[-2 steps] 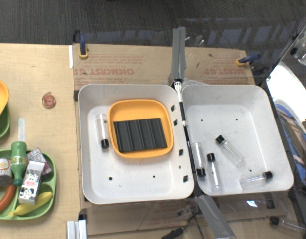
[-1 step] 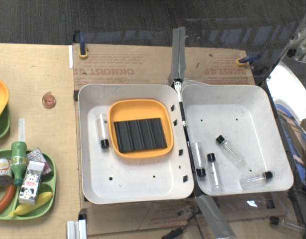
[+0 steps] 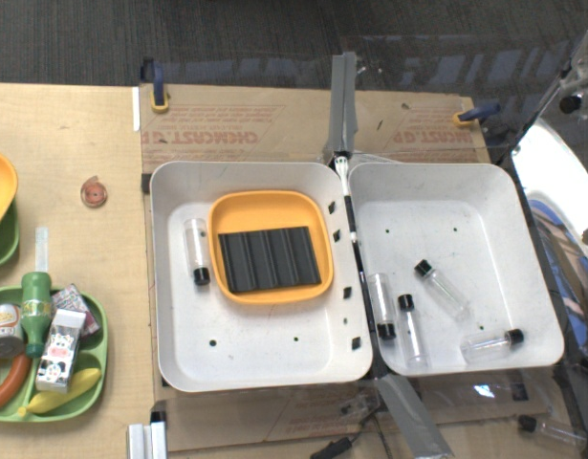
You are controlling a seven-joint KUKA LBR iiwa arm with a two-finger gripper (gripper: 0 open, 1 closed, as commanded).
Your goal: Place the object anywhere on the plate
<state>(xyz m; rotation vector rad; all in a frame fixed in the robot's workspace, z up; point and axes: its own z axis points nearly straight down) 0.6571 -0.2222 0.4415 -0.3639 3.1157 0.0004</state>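
nearest the camera, at the front edge of the right bin (image 3: 542,285), a clear vial (image 3: 490,344) lies on its side with its black cap toward the right; its glass body is hard to separate from the white floor. just left of it a second vial (image 3: 409,331) lies lengthwise, cap at the far end, and a third vial (image 3: 381,304) lies against the bin's left wall, cap at the near end. a fourth vial (image 3: 440,289) lies at a slant a little farther back, apart from the others. at the frame's left edge a green tray (image 3: 88,390) of toy food is cut off.

in the left bin (image 3: 255,357), a fifth vial (image 3: 196,249) lies just beside the left rim of the orange plate (image 3: 270,208), not on it. a black ribbed pad (image 3: 271,259) lies on the plate.

farther back, cardboard (image 3: 236,127) under the bins carries mirrored print, only partly legible. a blue-and-yellow clamp (image 3: 158,98) grips its far left corner.

gripper state: cannot be told from this view.
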